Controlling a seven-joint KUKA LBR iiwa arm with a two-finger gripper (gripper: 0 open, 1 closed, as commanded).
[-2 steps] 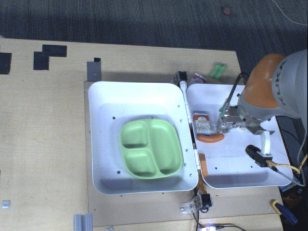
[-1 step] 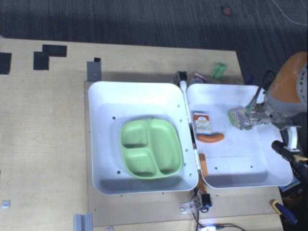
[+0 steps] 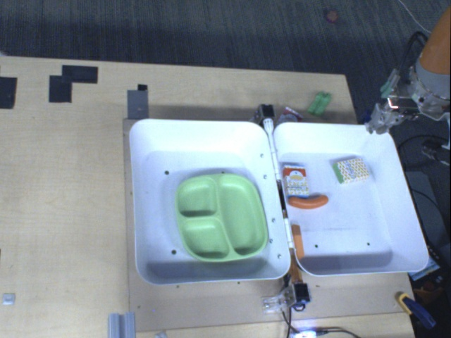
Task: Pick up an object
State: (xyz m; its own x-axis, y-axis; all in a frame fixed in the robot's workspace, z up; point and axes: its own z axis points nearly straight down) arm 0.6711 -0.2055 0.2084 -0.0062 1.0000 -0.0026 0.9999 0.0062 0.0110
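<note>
Gripper [image 3: 380, 118] sits at upper right; open or closed, I cannot tell. It should drop straight onto the sausage [image 3: 309, 202].

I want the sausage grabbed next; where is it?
The sausage lies in the right bin, near its left wall, just below the small carton.

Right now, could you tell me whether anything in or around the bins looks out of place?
A small green object lies on the bench beyond the right bin, outside both bins. Inside, nothing looks spilled or damaged.
</note>
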